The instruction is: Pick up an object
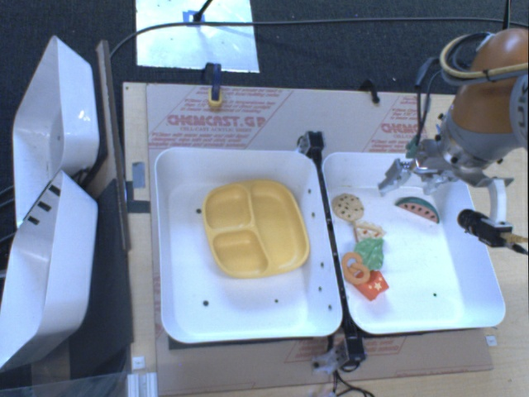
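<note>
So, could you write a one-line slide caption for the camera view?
The claw hovers over the right bin near a watermelon slice; a yellow tray lies in the left bin.

Clear sheet [248, 110] under bins: "CHEMCAST GP", repeated.

Bins [248, 321]: 2, white plastic, smooth, slightly glossy.
Divided tray [254, 227]: yellow plastic, matt.
Toy foods [364, 255]: small coloured pieces; material cannot be told.
Board [248, 118]: pale, covered with printed protective paper.
Floor [50, 7]: dark, rough carpet-like texture is seen.
Arm band [496, 73]: orange, glossy.
Gripper [413, 174]: grey, metallic finish.
</note>
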Controlling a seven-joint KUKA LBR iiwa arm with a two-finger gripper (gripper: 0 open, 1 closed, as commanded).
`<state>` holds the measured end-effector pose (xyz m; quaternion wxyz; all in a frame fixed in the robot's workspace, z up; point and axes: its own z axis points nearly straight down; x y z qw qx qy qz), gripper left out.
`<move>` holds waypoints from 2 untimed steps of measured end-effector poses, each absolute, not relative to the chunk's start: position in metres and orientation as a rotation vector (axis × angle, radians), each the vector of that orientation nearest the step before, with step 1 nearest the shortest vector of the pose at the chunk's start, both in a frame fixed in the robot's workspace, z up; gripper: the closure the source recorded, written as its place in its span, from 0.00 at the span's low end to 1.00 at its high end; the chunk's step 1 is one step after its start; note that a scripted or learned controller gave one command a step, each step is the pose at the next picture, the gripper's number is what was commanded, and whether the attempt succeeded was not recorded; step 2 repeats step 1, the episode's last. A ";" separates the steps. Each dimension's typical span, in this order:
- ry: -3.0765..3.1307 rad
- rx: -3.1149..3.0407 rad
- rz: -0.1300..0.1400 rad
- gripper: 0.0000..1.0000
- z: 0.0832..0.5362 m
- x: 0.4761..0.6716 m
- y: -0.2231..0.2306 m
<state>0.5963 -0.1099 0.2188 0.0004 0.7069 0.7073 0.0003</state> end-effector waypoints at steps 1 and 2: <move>2.221 2.219 0.002 1.00 0.229 0.597 -0.110; 2.221 2.219 0.002 1.00 0.229 0.597 -0.110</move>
